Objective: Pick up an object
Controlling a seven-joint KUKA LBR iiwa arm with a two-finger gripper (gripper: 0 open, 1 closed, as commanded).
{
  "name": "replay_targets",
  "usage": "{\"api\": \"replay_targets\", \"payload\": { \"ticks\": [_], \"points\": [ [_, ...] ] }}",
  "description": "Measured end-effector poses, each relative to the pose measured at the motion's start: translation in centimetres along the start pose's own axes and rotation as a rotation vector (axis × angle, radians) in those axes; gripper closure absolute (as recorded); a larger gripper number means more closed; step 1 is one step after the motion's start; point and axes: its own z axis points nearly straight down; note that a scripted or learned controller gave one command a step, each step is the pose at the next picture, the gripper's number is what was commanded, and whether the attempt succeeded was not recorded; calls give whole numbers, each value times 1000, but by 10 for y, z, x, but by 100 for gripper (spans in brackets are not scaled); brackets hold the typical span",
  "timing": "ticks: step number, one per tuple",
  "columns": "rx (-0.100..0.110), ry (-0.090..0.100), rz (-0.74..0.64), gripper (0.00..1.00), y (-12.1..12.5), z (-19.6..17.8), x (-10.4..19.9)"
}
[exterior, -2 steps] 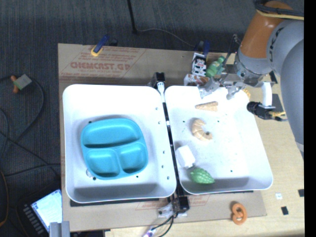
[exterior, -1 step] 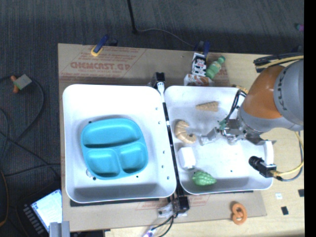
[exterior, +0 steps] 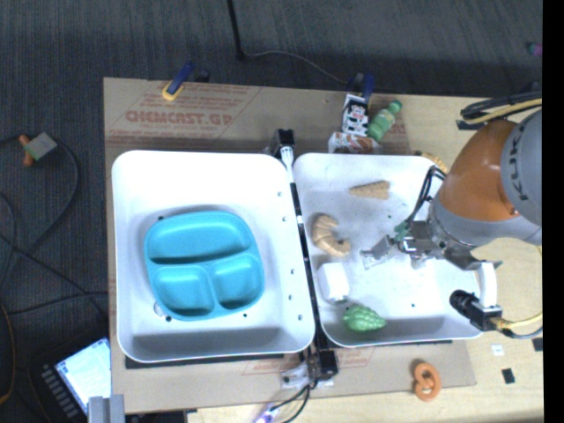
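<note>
Green toy [exterior: 363,319] near front wall, hand [exterior: 381,251] above bin floor.

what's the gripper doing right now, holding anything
Gripper: low over the right bin, nothing visibly held; open or closed cannot be told.

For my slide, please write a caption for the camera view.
KUKA arm's gripper low in the right bin near a croissant; blue tray in left bin.
</note>
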Motion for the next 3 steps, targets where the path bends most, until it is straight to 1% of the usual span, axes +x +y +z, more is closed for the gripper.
{"api": "replay_targets", "payload": {
  "ticks": [1,2,3],
  "points": [
    [-1,-1,-1,0,31,-7,-2],
    [2,-1,2,0,-33,16,-25],
    [0,-1,1,0,-36,17,-46]
  ]
}}
